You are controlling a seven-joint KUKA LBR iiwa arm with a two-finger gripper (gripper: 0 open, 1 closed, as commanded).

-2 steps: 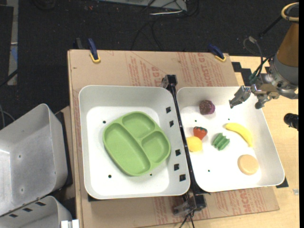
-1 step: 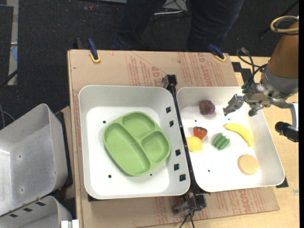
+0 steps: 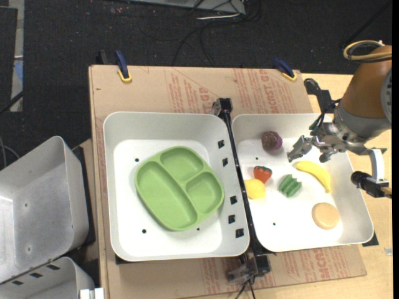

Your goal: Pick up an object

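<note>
Overhead | cardboard-topped bench (image 3: 187,83) | dark floor (image 3: 62,30) | claw (image 3: 305,147) spread above right bin (image 3: 355,229)

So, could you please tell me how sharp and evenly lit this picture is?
Camera view: light is even and soft, with faint shadows under the banana and the green tray; both bins look bright white without harsh glare; the gripper is slightly soft, its small parts hard to resolve.

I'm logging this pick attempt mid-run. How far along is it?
Done: the arm has reached over the right bin, with the gripper above the floor between the purple fruit and the banana. In hand: nothing visible between its fingers. Left: closing on an item and lifting it. The banana, strawberry, lemon, green piece and tan round all lie in the bin.
</note>
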